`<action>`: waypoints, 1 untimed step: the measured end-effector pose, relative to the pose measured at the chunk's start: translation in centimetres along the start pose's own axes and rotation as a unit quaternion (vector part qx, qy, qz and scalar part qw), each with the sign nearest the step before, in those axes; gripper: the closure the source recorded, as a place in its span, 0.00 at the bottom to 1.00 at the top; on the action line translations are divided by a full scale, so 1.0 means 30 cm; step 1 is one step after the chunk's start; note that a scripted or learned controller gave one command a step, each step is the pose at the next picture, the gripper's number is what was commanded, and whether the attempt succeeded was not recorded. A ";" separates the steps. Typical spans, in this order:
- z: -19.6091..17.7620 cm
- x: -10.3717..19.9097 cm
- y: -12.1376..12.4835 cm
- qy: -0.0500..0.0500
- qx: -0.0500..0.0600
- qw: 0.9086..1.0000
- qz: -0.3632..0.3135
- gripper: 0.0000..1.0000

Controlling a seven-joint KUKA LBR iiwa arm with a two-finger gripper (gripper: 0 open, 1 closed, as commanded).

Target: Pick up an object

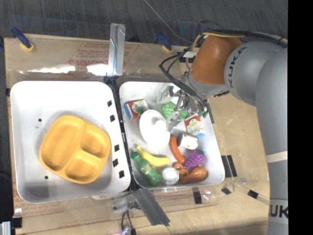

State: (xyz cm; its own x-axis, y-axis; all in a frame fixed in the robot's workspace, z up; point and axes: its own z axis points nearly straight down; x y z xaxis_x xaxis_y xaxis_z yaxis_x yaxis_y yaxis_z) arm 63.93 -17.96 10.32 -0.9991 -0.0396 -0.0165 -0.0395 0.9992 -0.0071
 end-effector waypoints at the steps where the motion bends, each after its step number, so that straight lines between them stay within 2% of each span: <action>1: 0.028 0.249 -0.040 0.006 -0.003 1.000 0.000 0.00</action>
State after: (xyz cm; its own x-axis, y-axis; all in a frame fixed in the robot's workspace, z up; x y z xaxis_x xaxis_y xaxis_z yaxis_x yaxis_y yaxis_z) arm 56.52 -19.47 9.36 -0.9992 -0.0388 -0.0047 -0.0388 0.9992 -0.0016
